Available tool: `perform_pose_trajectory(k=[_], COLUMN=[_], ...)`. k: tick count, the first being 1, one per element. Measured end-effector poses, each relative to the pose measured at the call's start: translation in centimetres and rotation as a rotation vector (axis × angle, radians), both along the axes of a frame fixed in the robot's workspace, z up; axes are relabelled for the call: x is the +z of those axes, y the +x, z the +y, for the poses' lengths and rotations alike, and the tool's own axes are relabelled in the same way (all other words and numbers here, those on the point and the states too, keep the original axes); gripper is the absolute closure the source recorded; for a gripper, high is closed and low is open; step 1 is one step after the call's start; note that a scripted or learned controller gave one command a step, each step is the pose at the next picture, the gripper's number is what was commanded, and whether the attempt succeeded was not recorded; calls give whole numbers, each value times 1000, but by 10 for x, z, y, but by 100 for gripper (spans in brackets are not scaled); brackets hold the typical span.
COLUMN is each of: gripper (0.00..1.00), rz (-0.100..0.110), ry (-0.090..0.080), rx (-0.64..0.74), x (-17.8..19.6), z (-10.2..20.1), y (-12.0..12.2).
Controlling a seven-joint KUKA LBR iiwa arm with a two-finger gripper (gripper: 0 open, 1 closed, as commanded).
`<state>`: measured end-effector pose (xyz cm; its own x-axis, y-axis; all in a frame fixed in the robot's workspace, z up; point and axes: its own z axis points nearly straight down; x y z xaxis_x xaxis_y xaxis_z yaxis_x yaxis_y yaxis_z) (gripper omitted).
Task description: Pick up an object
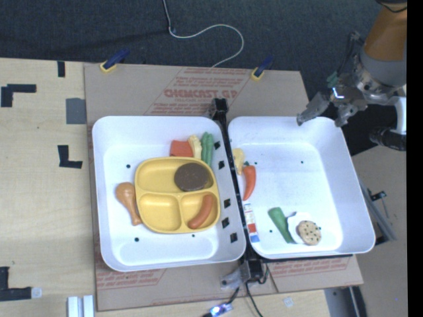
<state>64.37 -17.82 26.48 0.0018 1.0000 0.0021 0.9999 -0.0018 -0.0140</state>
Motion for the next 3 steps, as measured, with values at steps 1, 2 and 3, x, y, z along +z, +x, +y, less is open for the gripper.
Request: perform_pose_trajectory(k=[1, 2, 3], gripper=[0, 0, 0], rz=[-13, -7, -9], ry=[-2, -2, -2], rx=[3, 3, 4], x=[8, -56, -107], z=[0, 1, 11], y=[2, -2, -2])
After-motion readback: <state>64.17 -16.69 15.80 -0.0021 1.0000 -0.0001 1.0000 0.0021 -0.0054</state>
